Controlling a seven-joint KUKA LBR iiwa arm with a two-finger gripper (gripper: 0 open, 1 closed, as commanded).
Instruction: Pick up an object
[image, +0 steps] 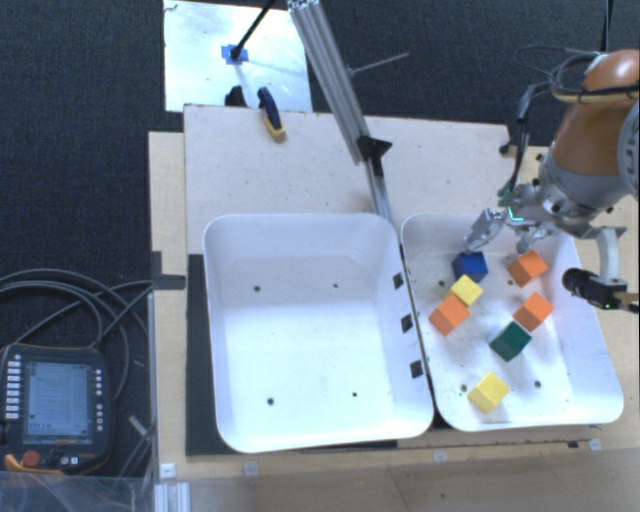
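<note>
Nearest us, a yellow cube (489, 391) sits low in the right bin (590, 385), with a green cube (510, 342) just above it. Up top, our end effector (505, 232) hovers over the blue cube (470, 265), fingers seemingly spread with nothing between them, though we see them poorly. Orange cubes (449, 314) lie around.

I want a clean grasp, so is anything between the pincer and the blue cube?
Nothing visible does. The pincer hangs just above and right of the blue cube, with bare bin floor between them. The yellow cube touches its far side.
</note>
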